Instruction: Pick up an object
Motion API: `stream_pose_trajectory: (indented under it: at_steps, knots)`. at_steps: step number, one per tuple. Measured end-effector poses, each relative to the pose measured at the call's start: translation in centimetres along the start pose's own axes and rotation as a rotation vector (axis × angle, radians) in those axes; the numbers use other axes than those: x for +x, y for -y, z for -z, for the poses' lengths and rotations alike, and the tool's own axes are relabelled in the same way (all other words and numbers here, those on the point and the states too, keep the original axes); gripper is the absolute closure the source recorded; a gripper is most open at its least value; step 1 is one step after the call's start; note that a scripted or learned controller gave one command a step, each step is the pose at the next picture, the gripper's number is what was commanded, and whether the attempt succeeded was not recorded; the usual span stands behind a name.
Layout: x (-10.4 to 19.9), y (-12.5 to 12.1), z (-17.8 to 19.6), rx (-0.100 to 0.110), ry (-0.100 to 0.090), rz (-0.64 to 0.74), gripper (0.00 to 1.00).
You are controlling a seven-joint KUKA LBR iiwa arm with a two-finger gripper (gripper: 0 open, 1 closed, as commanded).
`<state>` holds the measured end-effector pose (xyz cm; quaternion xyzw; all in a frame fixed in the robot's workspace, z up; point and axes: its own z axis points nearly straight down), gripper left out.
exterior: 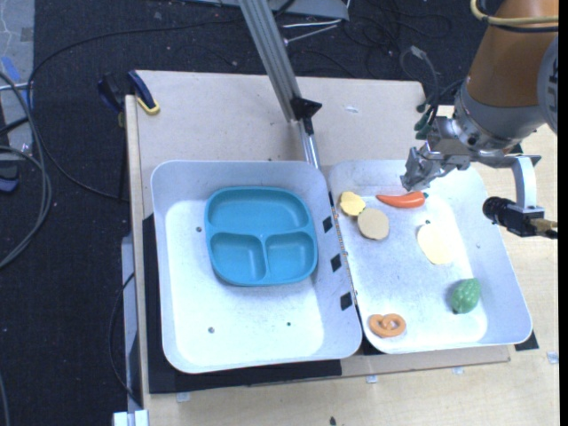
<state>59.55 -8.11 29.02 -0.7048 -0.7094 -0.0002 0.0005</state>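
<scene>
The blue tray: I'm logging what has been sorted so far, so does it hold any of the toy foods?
No, the blue tray lies bare in the left bin, while the pretzel sits in the right bin.

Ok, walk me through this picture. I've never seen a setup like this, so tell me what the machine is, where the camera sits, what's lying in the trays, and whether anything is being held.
One camera looks down at a slant on a bench. The machine is a robot arm, grey with an orange band, reaching in from the right. Its gripper, a two-finger claw, hangs just above an orange-red chili-shaped toy; I can't tell whether it grips anything. Two shallow white bins sit side by side. The left bin holds a blue divided plate. The right bin also holds a yellow piece, a tan round piece, a pale piece, a green leafy toy and a pretzel.
</scene>
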Motion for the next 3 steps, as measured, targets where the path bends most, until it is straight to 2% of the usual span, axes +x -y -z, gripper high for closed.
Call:
stream_pose_trajectory:
  at_steps: [2, 3]
  knots:
    - [11.2, 0.4, -4.3, 0.002, -0.001, 0.002, 1.0]
    - [17.0, 1.9, -4.4, 0.002, -0.001, 0.002, 1.0]
